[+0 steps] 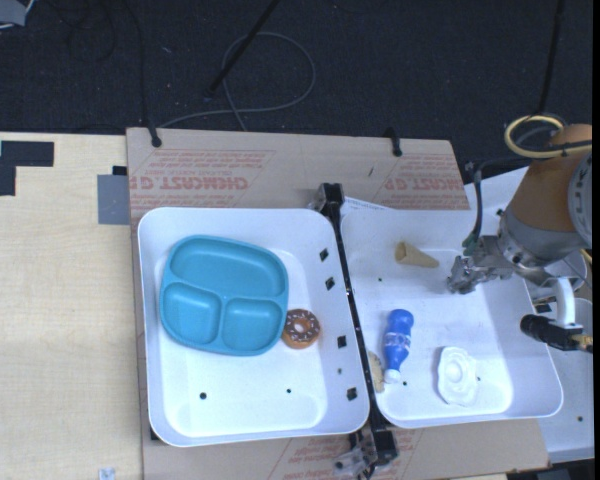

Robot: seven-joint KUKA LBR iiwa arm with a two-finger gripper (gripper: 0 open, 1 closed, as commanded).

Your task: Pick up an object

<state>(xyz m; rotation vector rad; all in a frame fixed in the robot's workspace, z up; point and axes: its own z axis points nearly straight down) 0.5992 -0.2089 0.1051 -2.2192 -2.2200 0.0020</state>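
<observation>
Since the claw (463,276) hangs right of the wedge (416,256), apparently holding nothing, opening unclear to us, we risk closing beside the wedge and missing.

Five loose things lie in the two bins. In the left bin, a blue divided plate (223,294) with three compartments lies flat toward the far-left part, and a small chocolate-frosted donut (301,328) lies just beside its right edge. In the right bin, a blue and white bottle (396,343) lies on its side near the middle, blue end pointing away. A crumpled white object (457,375) sits to its right, near the front. A small tan wedge (416,256) lies farther back, well apart from both.
</observation>
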